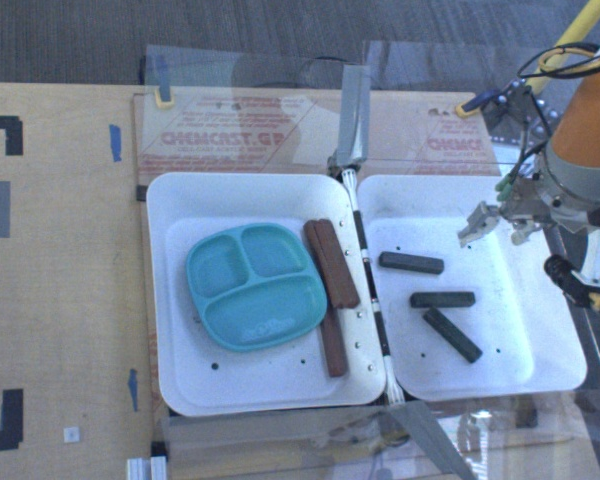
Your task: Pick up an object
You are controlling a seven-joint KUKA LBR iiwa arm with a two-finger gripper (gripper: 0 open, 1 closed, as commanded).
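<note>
Three dark grey bars lie in the right bin [555, 363]: one [411, 262] at upper left, one [442, 299] in the middle, and one [452, 335] slanted below it. My gripper [500, 232] hangs over the bin's upper right part, to the right of and above the bars. It is open, its fingers spread, and only white bin floor shows between them. It touches none of the bars.
The left bin [170, 298] holds a teal divided plate [255, 286] and two brown sticks [330, 263] along its right wall. A ridge [365, 268] separates the two bins. Cables and the arm's orange band [585, 128] sit at the far right.
</note>
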